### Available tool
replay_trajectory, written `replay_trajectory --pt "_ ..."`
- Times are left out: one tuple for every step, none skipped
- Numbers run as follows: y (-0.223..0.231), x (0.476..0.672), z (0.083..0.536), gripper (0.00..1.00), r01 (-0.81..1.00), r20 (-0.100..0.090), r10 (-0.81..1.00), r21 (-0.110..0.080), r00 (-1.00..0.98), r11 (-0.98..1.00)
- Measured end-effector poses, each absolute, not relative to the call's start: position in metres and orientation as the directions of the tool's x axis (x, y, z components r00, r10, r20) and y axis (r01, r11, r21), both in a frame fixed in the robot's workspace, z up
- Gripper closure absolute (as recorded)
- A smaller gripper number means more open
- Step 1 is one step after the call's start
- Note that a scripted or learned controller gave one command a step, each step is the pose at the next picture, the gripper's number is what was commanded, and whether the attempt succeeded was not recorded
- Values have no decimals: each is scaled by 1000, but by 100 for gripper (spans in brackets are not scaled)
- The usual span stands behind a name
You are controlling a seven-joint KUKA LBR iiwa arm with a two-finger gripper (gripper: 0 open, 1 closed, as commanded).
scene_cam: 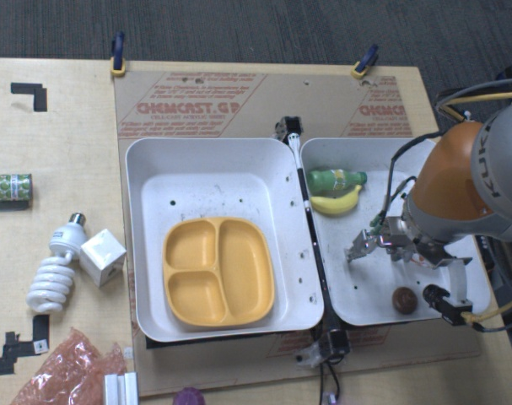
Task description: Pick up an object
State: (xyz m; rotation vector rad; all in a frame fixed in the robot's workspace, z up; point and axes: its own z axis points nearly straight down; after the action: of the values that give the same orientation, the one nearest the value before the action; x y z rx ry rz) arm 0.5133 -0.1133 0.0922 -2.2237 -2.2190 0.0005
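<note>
Small round brown ball [404,299] in the right white bin [357,310], grey arm bent low above, gripper [363,247] open, holding nothing

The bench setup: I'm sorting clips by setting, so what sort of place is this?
Most likely a robotics lab test bench. Two white bins sit on a board held by clamps, the grey and orange arm reaches over the right bin, and loose test items like a toy banana lie about.
</note>
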Motion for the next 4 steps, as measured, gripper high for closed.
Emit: replay_trajectory --pt "-114 515 102 100 1000 -1 1000 2 4 -4" --pt "-140 584 93 100 1000 -1 1000 1 -2 2" --pt "-140 584 93 0 1000 -1 1000 0 -2 2" --pt "-140 585 103 100 1000 -2 1000 2 -4 4"
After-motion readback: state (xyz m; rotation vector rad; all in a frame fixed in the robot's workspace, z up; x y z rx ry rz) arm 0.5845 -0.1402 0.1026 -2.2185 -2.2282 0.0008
